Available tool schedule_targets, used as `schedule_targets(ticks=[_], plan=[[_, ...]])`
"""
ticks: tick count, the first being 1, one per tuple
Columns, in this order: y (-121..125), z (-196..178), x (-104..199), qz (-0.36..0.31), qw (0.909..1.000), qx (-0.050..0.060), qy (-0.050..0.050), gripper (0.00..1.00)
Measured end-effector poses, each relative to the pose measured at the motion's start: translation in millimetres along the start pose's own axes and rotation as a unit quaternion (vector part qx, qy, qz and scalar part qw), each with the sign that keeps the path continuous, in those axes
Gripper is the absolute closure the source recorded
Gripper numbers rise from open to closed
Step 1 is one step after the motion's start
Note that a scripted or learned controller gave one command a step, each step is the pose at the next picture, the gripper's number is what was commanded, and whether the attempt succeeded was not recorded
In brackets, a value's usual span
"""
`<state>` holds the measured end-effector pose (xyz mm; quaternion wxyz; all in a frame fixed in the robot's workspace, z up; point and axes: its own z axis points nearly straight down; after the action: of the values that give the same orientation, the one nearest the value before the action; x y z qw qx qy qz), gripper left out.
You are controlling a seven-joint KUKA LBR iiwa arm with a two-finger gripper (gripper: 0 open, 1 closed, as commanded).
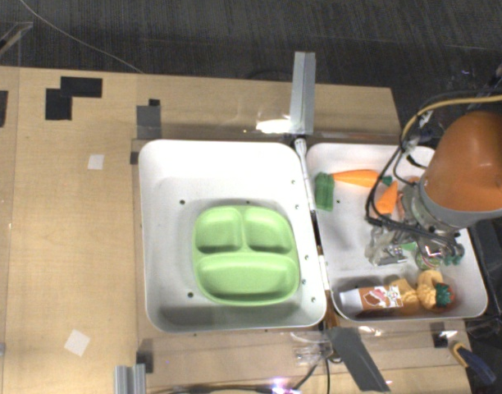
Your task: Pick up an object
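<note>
At right of frame, we see the end effector (392, 249) low inside the right bin (349, 290); we cannot tell its finger state. An orange carrot (356, 177) and green block (324, 191) lie upper left of it. Left bin (161, 220) holds a green divided plate (246, 254).

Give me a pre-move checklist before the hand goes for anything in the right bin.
1. Hand is over the right bin: ok.
2. Something between the hand's tips: cannot tell, the arm hides it.
3. Brown bottle lies free near the front wall: ok.
4. Orange carrot reachable at the back: ok, partly behind cables.
5. Green block has room around it: not ok, it sits against the left wall.
6. Green divided plate in the left bin is out of the way: ok.
</note>
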<state>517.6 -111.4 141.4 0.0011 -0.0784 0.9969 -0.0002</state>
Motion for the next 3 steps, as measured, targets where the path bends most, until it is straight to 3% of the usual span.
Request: schedule_targets(ticks=[1, 2, 3], plan=[[56, -68, -37, 0.039, 0.9992, 0.000, -0.006, 1.00], [23, -15, -37, -0.174, 0.9847, 0.000, -0.002, 1.00], [-1, -53, -37, -0.151, 0.9886, 0.002, -0.004, 1.00]])
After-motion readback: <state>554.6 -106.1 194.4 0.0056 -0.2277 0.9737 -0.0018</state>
